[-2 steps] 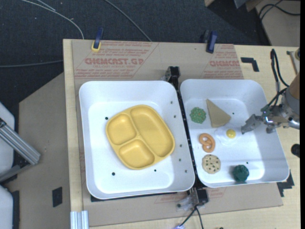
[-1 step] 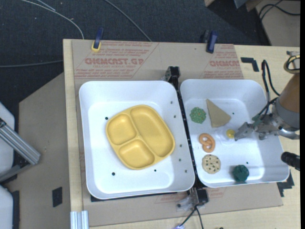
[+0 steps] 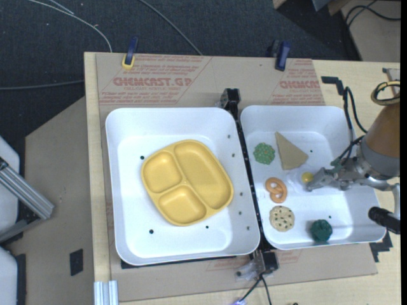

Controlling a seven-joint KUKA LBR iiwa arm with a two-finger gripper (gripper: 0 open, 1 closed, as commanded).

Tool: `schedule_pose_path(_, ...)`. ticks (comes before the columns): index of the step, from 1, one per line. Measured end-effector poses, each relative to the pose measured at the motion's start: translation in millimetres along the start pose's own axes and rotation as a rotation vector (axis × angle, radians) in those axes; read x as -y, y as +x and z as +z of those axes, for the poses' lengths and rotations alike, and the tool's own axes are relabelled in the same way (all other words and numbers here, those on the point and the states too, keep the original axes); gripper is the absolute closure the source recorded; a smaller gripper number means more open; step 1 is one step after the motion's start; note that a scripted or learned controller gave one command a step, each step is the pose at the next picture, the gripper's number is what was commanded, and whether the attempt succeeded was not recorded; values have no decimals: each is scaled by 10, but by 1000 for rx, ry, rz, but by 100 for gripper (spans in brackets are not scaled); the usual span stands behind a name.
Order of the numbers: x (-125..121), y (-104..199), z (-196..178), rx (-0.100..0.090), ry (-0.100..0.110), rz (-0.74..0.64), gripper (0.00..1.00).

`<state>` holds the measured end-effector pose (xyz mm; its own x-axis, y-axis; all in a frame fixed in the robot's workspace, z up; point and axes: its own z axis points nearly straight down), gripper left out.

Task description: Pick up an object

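The right bin [image 3: 331, 122] holds several small food pieces: a green round piece [image 3: 264, 152], a tan wedge [image 3: 289, 151], an orange pretzel [image 3: 276, 189], a speckled cookie [image 3: 281, 218] and a dark green broccoli piece [image 3: 320, 230]. A small yellow piece [image 3: 306, 178] lies near the bin's middle. My gripper [image 3: 316, 180] reaches in low from the right, and its tip sits right at the yellow piece. Whether it touches or grips that piece is not visible. The grey arm with its orange band [image 3: 385, 135] stands over the bin's right wall.
The left bin [image 3: 127, 170] bears a yellow three-compartment plate [image 3: 186, 182]. A black clamp [image 3: 230, 98] sits between the bins at the back. Cables run along the right bin's far right side. Bare bin floor lies between the cookie and the broccoli.
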<state>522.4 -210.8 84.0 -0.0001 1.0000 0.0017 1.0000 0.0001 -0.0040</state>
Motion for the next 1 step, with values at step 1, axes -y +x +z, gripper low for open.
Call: schedule_pose_path(1,-8,-2,-120,1,-4,0,100)
